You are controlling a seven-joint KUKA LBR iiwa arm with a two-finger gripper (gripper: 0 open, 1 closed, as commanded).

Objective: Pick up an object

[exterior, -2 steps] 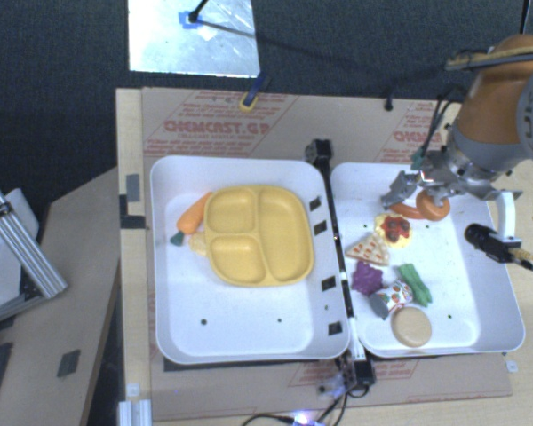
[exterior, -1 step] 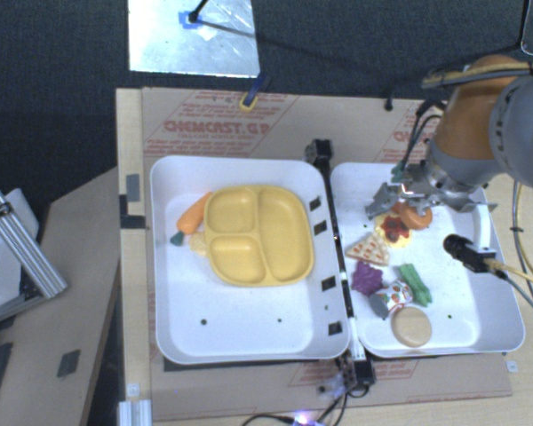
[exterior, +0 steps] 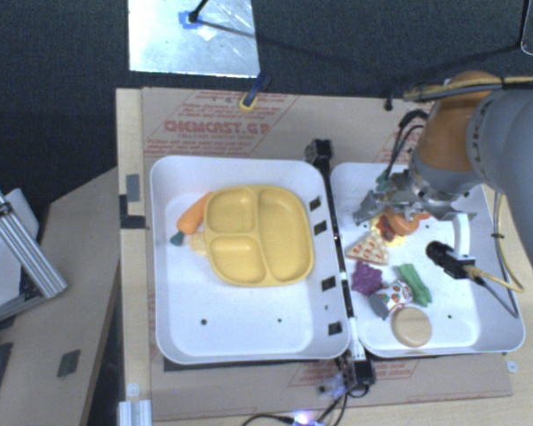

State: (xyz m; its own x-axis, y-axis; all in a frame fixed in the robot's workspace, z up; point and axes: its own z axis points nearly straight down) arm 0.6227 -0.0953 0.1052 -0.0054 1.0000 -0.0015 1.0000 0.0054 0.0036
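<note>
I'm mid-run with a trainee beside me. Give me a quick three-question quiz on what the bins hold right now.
1. True or false: the yellow divided tray lies in the right bin.
2. Which item lies against the tray's left edge? A) pizza slice B) carrot C) round cracker
3. Fill in: the tool is over the ____ bin.

Key:
1. False; it lies in the left bin.
2. B, the carrot. The pizza slice and the round cracker are in the right bin.
3. Right.

Left bin [exterior: 173, 264]: yellow tray [exterior: 253, 234] blocks centre. Right bin [exterior: 493, 322]: toys crowd left half.
</note>
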